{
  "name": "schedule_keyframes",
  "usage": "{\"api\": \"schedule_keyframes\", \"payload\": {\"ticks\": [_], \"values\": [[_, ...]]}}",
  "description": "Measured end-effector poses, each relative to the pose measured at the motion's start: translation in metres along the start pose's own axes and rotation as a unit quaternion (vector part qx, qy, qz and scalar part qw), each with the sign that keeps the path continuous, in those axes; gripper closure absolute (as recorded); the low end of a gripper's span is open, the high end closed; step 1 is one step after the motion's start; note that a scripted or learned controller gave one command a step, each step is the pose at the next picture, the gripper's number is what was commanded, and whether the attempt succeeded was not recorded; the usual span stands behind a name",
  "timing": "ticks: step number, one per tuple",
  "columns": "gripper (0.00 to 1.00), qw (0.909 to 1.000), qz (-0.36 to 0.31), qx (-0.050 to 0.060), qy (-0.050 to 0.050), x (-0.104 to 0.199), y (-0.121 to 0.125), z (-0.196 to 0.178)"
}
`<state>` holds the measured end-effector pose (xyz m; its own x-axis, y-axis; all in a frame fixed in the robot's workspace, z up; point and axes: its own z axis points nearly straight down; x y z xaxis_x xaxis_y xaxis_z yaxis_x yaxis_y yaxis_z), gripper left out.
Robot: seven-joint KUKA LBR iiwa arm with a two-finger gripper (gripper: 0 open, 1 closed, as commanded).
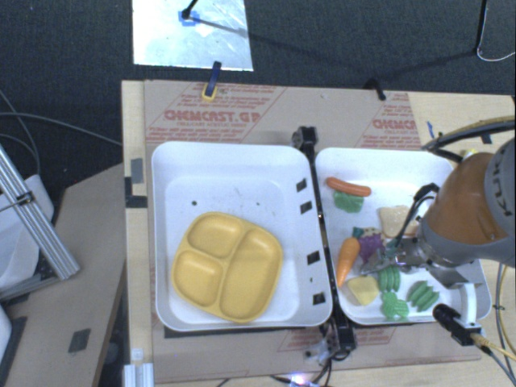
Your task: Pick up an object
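Both white bins look like smooth, faintly glossy plastic. The yellow divided plate is matt plastic. The toy carrot and sausage look shiny. The tabletop is printed matt cardboard.

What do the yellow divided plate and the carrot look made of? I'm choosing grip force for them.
The yellow divided plate looks like moulded plastic: one even colour, rounded compartment ridges, a soft satin sheen. The carrot in the right bin is probably a plastic toy: flat, saturated orange and a smooth, simple shape; rubber or foam can't be ruled out. Both seem rigid enough for modest force.
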<state>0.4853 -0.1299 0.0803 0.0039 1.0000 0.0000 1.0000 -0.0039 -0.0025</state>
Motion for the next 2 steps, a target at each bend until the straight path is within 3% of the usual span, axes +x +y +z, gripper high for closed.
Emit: {"api": "schedule_keyframes", "payload": {"ticks": [1,2], "values": [[0.0,1.0,-0.003,-0.005,-0.006,0.038,0.053,-0.006],[0.0,1.0,-0.006,-0.007,0.0,0.073,0.056,-0.111]]}}
